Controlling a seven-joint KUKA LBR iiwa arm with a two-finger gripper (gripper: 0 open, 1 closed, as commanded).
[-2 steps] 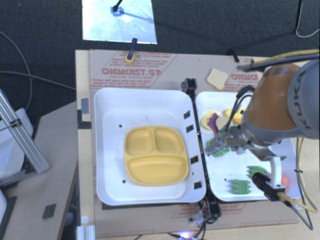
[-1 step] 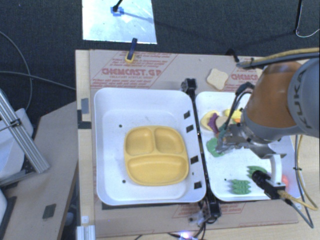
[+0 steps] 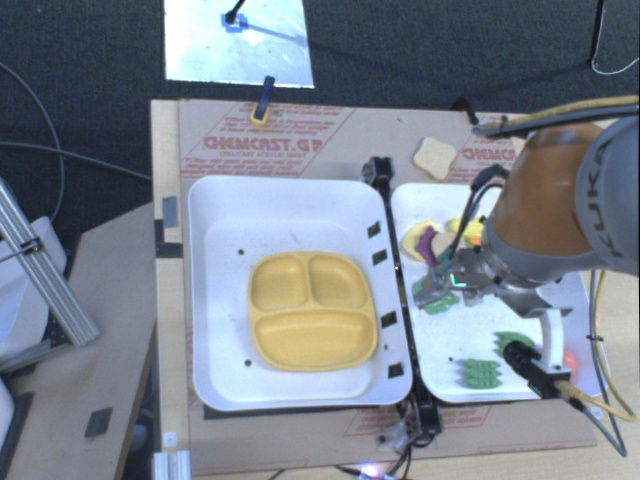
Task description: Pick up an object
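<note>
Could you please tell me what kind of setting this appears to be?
Probably a robotics lab: a grey and orange robot arm reaches over two shallow white plastic bins on protective cardboard sheeting, with loose black cables across the floor.

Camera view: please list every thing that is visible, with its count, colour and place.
White bins: 2, white, side by side on the bench.
Divided tray: 1, yellow, three compartments, in the left bin.
Studded block: 1, green, near front of right bin.
Leafy piece: 1, green, right bin, under the gripper.
Small toy items: a few, yellow and purple, back of right bin, partly hidden.
Bread-slice toy: 1, tan, on the board behind the right bin.
Clip: 1, blue and yellow, behind the left bin.
Arm: 1, grey with orange band, over the right bin.
Gripper: 1, dark, low in the right bin.
</note>
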